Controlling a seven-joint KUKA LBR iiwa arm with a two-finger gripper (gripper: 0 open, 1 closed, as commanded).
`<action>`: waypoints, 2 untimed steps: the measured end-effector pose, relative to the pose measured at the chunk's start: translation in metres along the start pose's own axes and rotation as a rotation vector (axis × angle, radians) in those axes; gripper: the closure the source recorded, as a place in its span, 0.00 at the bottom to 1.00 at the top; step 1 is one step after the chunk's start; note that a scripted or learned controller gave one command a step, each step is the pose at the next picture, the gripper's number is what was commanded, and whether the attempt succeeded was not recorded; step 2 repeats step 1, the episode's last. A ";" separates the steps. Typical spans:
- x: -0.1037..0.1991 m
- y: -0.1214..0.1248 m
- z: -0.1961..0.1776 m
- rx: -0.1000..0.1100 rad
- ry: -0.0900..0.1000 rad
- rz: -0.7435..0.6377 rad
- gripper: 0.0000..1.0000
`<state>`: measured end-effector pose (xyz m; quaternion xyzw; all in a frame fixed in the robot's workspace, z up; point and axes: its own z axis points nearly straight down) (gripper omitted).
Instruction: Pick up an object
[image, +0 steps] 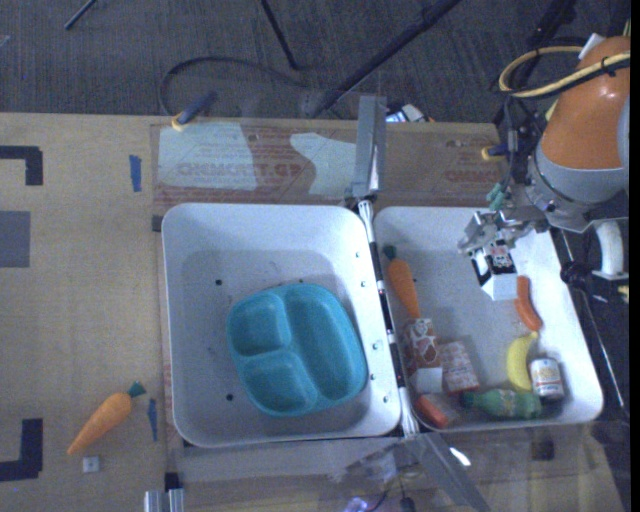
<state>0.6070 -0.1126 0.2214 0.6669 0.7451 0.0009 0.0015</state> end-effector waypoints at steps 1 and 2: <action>0.007 -0.017 -0.024 0.002 0.000 0.261 1.00; 0.007 -0.017 -0.024 0.002 0.000 0.261 1.00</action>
